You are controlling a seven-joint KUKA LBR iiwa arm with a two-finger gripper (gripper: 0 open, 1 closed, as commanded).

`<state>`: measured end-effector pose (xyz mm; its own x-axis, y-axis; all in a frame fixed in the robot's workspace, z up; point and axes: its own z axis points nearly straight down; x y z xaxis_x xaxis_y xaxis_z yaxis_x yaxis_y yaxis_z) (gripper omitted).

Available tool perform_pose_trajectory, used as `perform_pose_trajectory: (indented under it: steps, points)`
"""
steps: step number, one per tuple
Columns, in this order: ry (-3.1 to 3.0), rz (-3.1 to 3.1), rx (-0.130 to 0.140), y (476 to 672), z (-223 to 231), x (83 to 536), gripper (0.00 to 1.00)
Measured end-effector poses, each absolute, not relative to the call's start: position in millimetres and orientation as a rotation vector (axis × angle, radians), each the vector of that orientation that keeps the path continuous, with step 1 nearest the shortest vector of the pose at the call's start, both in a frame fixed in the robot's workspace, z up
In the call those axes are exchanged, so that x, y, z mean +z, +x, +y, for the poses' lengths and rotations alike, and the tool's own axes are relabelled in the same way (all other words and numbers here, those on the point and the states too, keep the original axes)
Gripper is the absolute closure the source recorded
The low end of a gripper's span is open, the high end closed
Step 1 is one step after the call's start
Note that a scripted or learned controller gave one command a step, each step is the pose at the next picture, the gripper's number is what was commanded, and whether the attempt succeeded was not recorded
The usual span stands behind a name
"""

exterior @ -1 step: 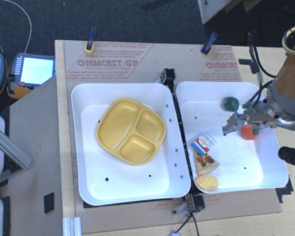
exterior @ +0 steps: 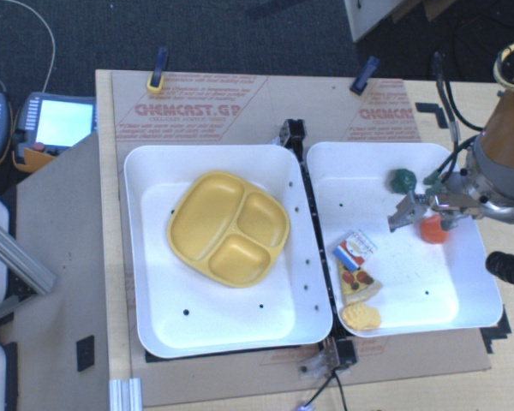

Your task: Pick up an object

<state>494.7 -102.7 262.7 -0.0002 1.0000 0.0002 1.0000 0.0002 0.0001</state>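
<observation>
**End effector low over the right bin, by an orange object**

Two white bins sit side by side on the table [exterior: 111,229]. The left bin [exterior: 146,187] carries a yellow divided plate [exterior: 229,228], set at a tilt to the bin's sides, with three compartments facing up.

The right bin [exterior: 463,306] holds several small things. A green object [exterior: 403,179] lies near its far side. An orange object [exterior: 433,229] lies just right of the bin's middle. Along the near left side lie a small red, white and blue packet [exterior: 354,253], a pizza slice toy [exterior: 359,284] just below it, and a pale yellow round piece [exterior: 361,317] at the near left corner, touching or almost touching the slice.

The arm [exterior: 505,144] reaches in from the right. Its end effector [exterior: 421,210] hangs over the right bin between the green and orange objects, right beside the orange one. One grey finger [exterior: 402,218] points left and down toward the bin floor. Whether the end effector is released or clenched cannot be told, and nothing can be seen between its fingers. The orange object is partly covered by the metal parts of the end effector, so contact between them cannot be judged.
</observation>
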Motion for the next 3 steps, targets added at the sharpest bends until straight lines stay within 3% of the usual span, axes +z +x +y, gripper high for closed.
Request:
perform_pose_trajectory:
  steps: [3]
  points:
    - [-2.220, -2.216, 0.003, 485.6, -111.8, 109.4, 0.00]
